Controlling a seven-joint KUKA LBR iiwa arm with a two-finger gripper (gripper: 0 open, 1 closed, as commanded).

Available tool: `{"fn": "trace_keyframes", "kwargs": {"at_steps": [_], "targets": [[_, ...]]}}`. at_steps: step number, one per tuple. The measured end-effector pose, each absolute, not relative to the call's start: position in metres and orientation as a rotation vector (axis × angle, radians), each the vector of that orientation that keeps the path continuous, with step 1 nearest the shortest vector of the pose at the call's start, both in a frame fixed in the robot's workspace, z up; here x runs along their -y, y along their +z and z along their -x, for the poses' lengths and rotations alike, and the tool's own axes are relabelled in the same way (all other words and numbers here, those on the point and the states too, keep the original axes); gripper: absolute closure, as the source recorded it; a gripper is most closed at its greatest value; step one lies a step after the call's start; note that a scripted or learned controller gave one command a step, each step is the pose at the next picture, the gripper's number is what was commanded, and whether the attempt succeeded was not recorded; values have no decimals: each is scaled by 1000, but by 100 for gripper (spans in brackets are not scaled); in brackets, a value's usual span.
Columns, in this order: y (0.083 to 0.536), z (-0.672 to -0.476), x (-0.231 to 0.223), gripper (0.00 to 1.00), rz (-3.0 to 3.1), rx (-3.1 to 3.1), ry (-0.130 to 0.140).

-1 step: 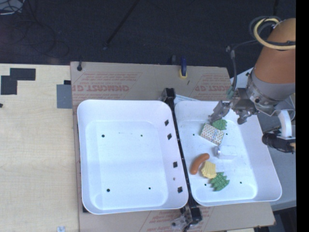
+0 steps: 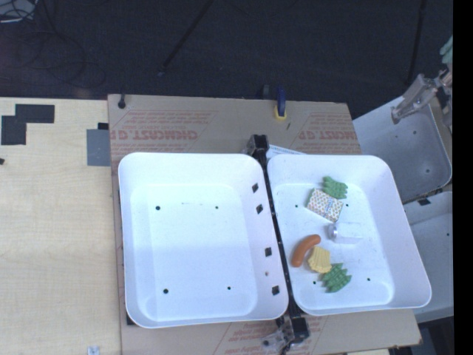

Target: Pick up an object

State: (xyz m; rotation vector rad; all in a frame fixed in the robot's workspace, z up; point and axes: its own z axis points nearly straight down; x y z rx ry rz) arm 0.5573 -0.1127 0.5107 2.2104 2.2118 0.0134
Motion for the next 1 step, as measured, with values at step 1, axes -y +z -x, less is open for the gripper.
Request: {"fn": "trace_keyframes", "kwargs": {"at_steps": [1], "targets": [[510,-558,111,100,-2216,-2230,-6]]}}
